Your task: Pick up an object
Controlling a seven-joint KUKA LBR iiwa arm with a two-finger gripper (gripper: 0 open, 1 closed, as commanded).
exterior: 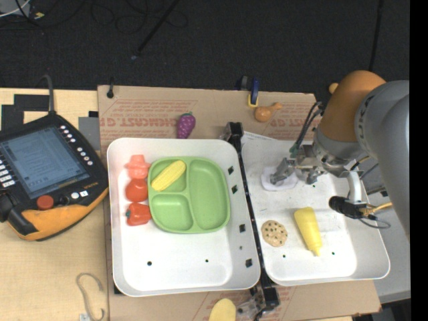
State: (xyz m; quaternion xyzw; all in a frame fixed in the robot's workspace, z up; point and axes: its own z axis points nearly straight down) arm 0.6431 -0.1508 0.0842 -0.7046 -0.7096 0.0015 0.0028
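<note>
One pincer [286,171] low over the pale disc [277,179].
I cannot tell its state; the flat disc may slip away.

The bench [40,273] bears two white bins: the right bin [361,259] lies under the gripper [294,172], the left bin [174,273] beside it. Farther left of the gripper rests a control pendant [47,172]

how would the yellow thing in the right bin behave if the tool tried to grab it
The yellow thing looks smooth and tapered, so it may slip out of a pinch. Lying on its side in the right bin, it could roll if nudged. It is probably a light plastic toy.
</note>
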